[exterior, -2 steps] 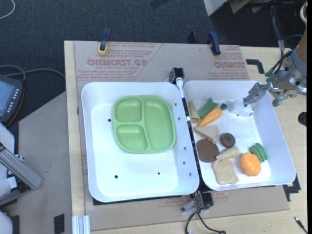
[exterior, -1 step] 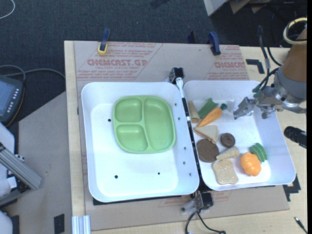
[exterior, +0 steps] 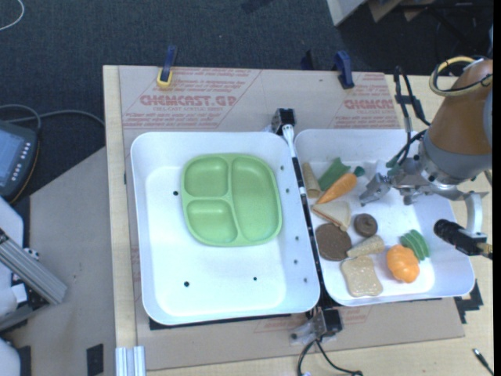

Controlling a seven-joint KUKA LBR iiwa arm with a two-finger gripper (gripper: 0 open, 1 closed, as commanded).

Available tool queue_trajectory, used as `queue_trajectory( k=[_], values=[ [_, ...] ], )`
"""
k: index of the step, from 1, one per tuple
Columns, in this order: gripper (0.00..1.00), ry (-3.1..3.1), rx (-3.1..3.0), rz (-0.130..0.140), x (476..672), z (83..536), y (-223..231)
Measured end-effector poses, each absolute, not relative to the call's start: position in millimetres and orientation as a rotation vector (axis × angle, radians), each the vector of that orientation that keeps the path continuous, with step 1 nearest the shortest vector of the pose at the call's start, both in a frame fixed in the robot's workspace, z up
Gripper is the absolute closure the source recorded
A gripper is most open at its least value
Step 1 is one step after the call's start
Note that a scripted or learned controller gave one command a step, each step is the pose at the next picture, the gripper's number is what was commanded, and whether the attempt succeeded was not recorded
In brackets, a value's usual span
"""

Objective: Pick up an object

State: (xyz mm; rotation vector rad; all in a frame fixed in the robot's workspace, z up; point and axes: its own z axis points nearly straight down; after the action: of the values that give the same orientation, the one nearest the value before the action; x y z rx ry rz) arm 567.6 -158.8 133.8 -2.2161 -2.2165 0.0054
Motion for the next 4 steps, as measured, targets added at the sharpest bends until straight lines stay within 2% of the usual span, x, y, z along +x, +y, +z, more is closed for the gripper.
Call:
queue_trajectory(
  k=[1, 2, 4],
  values=[
    [0.0, -2.217, -2.216, 0.005, 566.4, 81.1, -157.5],
    [1.0, -2.22, -2.224, -0.001, 568.1, 95.3, -158.6],
    [1.0, -2.226, -2.224, -0.004, 568.3, 192.0, -165.5]
  ],
)
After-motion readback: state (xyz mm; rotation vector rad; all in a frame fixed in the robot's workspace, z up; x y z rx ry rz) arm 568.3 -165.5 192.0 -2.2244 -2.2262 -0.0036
